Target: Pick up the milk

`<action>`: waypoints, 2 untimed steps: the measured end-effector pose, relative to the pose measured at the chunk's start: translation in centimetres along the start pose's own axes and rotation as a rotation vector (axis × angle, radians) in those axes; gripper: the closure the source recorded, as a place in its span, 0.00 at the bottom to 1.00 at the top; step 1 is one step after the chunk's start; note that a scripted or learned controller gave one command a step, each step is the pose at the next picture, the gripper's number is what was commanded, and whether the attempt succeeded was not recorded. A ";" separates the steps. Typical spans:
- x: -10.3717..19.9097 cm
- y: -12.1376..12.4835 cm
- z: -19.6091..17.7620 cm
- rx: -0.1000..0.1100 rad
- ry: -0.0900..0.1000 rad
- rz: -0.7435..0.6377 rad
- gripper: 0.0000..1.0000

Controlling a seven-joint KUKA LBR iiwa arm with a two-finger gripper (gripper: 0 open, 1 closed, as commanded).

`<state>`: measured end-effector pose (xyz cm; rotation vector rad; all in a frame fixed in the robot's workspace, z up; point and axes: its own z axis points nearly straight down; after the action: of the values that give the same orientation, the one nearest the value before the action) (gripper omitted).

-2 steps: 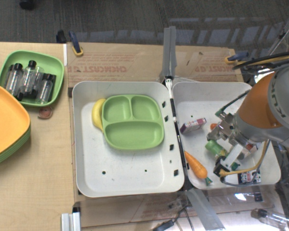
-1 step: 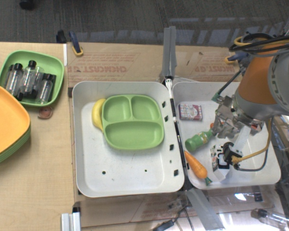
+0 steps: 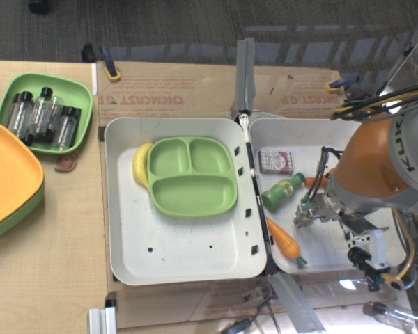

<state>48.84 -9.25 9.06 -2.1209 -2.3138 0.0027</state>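
Milk carton (image 3: 275, 161) lies flat near the right bin's (image 3: 313, 259) far-left corner. Nearer, the carrot (image 3: 284, 239) sits by the near-left edge and the green bottle (image 3: 282, 190) lies between. The tool (image 3: 311, 213), its grip impossible to tell, hovers beside the bottle and risks grabbing it instead.

A robotics lab: clamped cardboard (image 3: 216, 92) bench, carpet (image 3: 195, 12) floor.

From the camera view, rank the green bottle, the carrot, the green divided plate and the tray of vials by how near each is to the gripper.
1. green bottle, just left of the gripper, right bin.
2. carrot, below-left, at the bin's left wall; close to the bottle's rank.
3. green divided plate, left bin.
4. tray of vials, far left on the bench.
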 end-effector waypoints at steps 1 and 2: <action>3.7 0.8 -10.0 -0.002 -0.002 -0.135 1.00; 5.6 5.5 -10.0 -0.001 -0.003 -0.284 1.00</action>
<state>53.86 -3.24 19.03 -1.7729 -2.5931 0.0033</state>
